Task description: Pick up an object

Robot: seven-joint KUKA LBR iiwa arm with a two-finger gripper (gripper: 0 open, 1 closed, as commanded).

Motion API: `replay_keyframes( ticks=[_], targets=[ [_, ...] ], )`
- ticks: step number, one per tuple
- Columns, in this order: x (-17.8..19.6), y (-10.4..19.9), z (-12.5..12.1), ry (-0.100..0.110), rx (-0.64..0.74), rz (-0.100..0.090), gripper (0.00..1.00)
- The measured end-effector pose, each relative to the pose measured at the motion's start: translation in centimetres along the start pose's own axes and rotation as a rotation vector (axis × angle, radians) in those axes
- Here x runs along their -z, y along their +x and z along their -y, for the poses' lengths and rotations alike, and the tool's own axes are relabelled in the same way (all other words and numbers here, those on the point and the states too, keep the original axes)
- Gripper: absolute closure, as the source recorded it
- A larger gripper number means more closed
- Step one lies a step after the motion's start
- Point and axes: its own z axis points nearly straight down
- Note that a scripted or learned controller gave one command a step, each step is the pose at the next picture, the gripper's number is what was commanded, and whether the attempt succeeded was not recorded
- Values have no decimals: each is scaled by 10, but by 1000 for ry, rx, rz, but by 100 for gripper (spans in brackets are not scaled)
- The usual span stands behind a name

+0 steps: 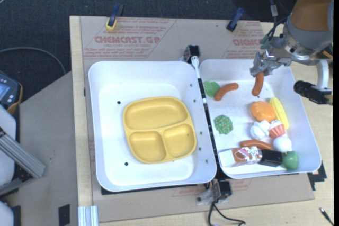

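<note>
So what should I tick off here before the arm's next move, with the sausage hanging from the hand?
1. Sausage between the hand's fingers: ok.
2. Sausage lifted off the right bin floor: cannot tell.
3. Grip centred on the sausage: not ok, it holds the top end.
4. Other sausage apart from the held one: ok.
5. Yellow tray in left bin open for a drop: ok.

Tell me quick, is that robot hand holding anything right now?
Hand: closed on a sausage, which hangs from it above the right bin.
</note>
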Motion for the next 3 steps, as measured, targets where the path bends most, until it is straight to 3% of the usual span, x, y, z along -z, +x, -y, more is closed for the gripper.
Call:
replay_keyframes(
  ticks=[1,3],
  targets=[
    [3,0,-1,4,0,-1,100],
    [15,95,-14,4,4,-2,100]
  ],
)
